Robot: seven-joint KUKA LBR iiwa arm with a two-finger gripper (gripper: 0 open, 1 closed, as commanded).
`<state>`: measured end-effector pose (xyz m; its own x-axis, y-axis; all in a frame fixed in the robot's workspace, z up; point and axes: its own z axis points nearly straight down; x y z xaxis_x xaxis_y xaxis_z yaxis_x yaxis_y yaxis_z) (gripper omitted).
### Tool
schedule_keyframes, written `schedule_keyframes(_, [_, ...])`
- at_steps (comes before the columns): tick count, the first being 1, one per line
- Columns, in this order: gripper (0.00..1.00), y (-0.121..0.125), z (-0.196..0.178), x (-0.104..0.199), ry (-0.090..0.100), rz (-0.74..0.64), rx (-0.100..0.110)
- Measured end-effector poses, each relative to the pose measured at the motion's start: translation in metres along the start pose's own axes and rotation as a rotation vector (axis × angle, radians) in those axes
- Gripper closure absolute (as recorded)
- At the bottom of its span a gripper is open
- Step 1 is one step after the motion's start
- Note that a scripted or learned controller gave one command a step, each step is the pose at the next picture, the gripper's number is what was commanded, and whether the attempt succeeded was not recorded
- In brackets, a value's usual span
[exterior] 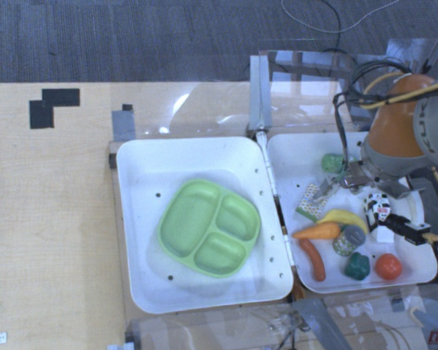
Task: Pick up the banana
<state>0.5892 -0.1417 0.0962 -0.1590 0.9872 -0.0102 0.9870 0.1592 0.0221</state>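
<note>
The yellow banana [343,217] lies in the right bin [281,175], curved over the orange carrot [319,232] and touching a grey round can [350,239]. My gripper [328,188] hangs low over the same bin, a short way behind and to the left of the banana, next to a patterned packet [309,200]. The grey arm with its orange band [397,126] reaches in from the right. Nothing shows in the gripper.
In the right bin also lie a red sausage [314,259], a dark green pepper [356,266], a red tomato [388,267], a black-and-white toy [377,207] and a pale green item [333,162]. The left bin [132,213] holds a green divided plate [210,227].
</note>
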Motion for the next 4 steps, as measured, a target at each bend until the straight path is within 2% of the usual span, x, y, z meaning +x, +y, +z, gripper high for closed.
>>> schedule_keyframes(1, [0.00, -0.034, -0.167, 0.061, 0.008, -0.008, 0.015])
schedule_keyframes(2, [0.00, -0.066, -0.073, 0.061, 0.010, -0.104, 0.018])
schedule_keyframes(3, [0.00, -0.019, 0.001, 0.022, 0.008, -0.237, 0.002])
schedule_keyframes(4, [0.00, -0.046, 0.007, -0.052, 0.006, -0.313, 0.010])
